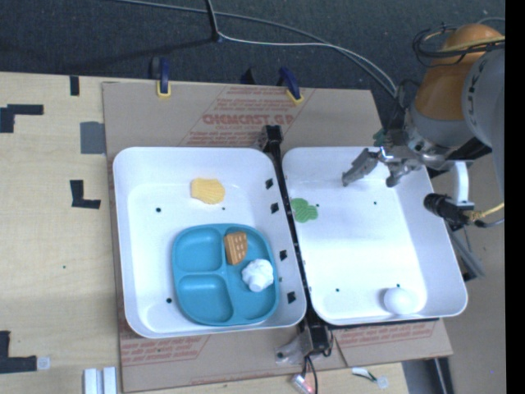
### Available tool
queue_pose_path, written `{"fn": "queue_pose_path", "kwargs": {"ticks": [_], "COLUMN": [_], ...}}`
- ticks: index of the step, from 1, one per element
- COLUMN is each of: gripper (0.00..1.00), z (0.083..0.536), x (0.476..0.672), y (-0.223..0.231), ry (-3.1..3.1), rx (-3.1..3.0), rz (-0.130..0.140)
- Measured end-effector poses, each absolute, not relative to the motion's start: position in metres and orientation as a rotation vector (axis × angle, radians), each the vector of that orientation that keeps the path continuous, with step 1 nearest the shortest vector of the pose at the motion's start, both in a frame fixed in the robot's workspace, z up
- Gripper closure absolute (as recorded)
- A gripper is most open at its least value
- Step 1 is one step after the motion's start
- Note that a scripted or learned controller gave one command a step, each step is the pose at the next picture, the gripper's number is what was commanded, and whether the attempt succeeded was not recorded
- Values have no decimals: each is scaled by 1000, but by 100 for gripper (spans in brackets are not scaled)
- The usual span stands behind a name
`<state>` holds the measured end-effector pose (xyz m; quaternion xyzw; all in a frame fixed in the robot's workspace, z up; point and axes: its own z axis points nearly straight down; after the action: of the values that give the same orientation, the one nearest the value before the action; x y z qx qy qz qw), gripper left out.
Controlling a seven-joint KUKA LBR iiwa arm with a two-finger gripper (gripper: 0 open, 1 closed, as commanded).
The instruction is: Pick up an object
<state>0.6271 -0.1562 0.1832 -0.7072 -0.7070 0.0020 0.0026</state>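
Observation:
My gripper (373, 176) hangs over the far part of the right bin (435, 245), its two fingers spread apart with nothing between them. A small green object (304, 211) lies at the right bin's left wall, left of and below the gripper. A white ball (401, 300) rests near the right bin's front edge. In the left bin (131, 220) a yellow piece (207, 190) lies on the floor behind a blue divided tray (197, 290). The tray holds a tan waffle-like piece (236, 246) and a white lump (257, 275).
The two bins meet at a black-clipped divider (283, 212). They sit on a cardboard sheet (230, 113) held by blue and yellow clamps at the back. A cable (271, 35) runs across the dark floor behind. The arm's wrist (447, 130) stands over the right bin's far right corner.

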Motion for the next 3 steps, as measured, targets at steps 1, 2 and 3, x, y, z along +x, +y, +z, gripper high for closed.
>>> {"fn": "queue_pose_path", "kwargs": {"ticks": [1,2,3], "gripper": [0,0,0], "z": [187,131,83], "x": [629,627,626], "y": [-156,-146,-145], "ry": [-2222,-2219,-2222], "rx": [-2221,-2217,-2220], "rz": [0,5,2]}}
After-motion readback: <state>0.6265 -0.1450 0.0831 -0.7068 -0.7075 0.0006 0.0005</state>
